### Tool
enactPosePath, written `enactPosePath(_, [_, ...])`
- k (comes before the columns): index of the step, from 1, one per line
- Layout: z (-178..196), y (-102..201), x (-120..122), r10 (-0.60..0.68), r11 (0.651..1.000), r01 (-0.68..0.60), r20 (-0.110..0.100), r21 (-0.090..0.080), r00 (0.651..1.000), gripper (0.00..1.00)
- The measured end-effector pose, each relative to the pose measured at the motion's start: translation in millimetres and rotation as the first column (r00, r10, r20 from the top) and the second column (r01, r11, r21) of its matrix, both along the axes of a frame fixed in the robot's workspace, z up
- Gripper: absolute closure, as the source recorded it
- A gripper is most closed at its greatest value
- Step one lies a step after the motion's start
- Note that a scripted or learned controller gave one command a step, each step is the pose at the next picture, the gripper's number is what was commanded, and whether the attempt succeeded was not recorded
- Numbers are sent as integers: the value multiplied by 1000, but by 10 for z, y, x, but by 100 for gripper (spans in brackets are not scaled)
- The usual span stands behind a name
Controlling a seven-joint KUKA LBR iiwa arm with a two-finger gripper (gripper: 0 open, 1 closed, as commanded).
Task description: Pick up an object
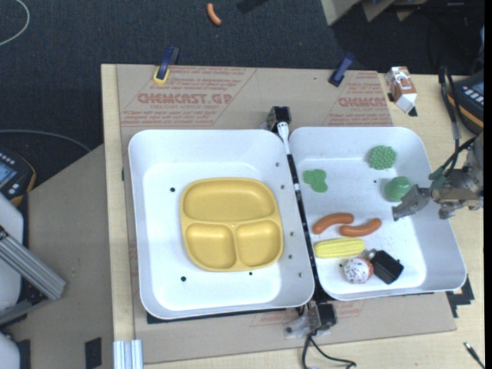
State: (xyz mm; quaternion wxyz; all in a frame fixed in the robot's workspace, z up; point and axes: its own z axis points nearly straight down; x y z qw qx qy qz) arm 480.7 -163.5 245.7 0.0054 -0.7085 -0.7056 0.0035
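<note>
Two shallow white bins sit side by side on the bench, the left bin (154, 229) well away from the gripper (405, 207) and the right bin (438, 252) directly under it. One yellow tray (231, 223) with three compartments lies in the left bin, far to the gripper's left. The gripper hangs over the right side of the right bin, pointing left and slightly down; whether it is parted or closed cannot be told, and nothing is seen in its grasp. One corn cob (339, 247) lies down and left of it. Two sausages (360, 227) lie end to end just above the corn. One black block (386, 267) sits below the gripper, with one speckled ball (355, 270) touching its left side. Three green pieces: a bumpy round one (382, 157) above the gripper, a smooth one (397, 187) just beside its tip, and a leafy one (315, 180) farther left.
</note>
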Motion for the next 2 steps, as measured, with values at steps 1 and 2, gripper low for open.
enactPosePath(1, [63,4,26,4,1000,-4,13,-3,1000,0])
enactPosePath(2, [-364,3,50,4,1000,-4,7,0,1000,0])
